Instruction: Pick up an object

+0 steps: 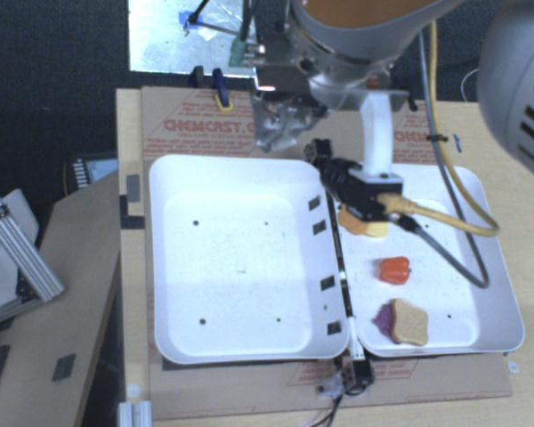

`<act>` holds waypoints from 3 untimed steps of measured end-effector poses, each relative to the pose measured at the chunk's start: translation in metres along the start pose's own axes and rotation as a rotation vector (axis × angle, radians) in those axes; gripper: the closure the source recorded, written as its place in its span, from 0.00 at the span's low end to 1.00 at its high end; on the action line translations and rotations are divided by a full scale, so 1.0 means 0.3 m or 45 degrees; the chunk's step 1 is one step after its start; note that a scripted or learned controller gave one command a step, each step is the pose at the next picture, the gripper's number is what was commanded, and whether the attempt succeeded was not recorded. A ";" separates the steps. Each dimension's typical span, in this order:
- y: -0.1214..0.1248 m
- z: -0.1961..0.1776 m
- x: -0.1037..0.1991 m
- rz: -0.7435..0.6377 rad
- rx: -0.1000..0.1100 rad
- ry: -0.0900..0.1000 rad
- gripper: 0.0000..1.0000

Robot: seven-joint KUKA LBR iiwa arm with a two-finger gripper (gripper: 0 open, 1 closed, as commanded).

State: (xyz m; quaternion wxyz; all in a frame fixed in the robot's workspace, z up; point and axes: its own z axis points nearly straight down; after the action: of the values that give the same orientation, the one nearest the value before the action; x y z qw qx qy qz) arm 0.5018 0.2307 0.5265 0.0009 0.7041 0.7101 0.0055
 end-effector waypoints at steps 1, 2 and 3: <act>0.185 -0.025 0.009 0.010 0.008 -0.007 1.00; 0.027 -0.030 -0.051 0.006 0.009 -0.006 1.00; 0.023 -0.028 0.013 0.004 0.010 -0.006 1.00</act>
State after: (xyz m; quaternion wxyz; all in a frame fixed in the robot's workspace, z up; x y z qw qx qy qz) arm 0.5087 0.2348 0.5349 -0.0001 0.7051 0.7091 0.0013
